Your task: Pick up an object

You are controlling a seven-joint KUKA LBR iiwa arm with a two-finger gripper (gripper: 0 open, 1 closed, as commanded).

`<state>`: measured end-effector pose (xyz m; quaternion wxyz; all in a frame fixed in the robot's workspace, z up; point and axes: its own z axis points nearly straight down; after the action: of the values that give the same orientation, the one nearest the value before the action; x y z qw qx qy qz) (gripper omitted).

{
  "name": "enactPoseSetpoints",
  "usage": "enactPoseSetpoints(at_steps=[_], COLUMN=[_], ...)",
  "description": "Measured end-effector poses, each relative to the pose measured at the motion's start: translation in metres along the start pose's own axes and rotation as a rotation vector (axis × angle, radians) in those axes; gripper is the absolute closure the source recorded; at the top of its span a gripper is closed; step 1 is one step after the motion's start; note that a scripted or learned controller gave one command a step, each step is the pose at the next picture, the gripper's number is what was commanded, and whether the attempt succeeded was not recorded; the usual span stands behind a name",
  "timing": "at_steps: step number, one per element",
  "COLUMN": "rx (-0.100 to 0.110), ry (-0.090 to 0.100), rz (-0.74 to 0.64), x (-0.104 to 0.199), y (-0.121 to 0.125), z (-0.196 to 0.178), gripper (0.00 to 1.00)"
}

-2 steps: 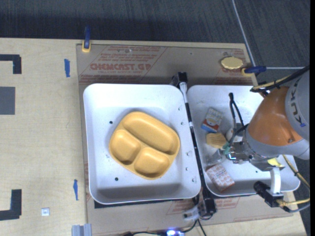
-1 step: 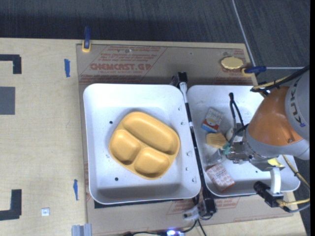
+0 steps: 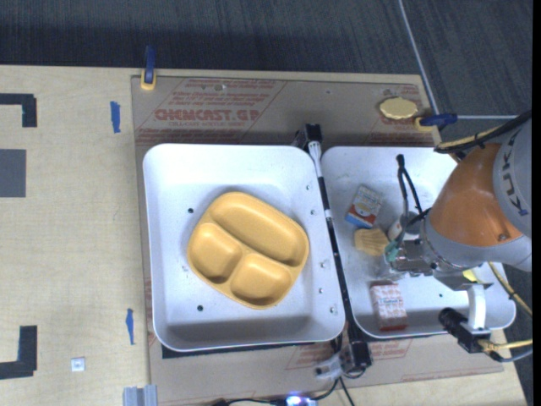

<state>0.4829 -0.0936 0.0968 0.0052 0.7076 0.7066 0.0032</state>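
Currently the arm (image 3: 478, 205) reaches into the right bin (image 3: 423, 163) from the right, orange band above the wrist. Gripper (image 3: 399, 252) sits low over the bin floor, just beside a small yellow object (image 3: 370, 242); whether it touches is unclear, and its state cannot be told from this angle. A small white-and-blue carton (image 3: 363, 205) lies near, toward the bin's back. A red-and-white packet (image 3: 389, 303) lies at the front edge. Left bin (image 3: 169, 227) holds a yellow three-compartment tray (image 3: 247, 248), well apart from the gripper.
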Motion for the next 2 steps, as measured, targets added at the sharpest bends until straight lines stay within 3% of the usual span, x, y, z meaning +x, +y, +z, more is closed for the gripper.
enactPoseSetpoints(at_steps=[1, 2], rx=[0.010, 0.010], ry=[0.004, 0.003], rz=[-0.003, -0.003], x=[0.0877, 0.0872], y=[0.0166, 0.0165], z=[-0.0882, -0.0882], gripper=[1.00, 0.00])
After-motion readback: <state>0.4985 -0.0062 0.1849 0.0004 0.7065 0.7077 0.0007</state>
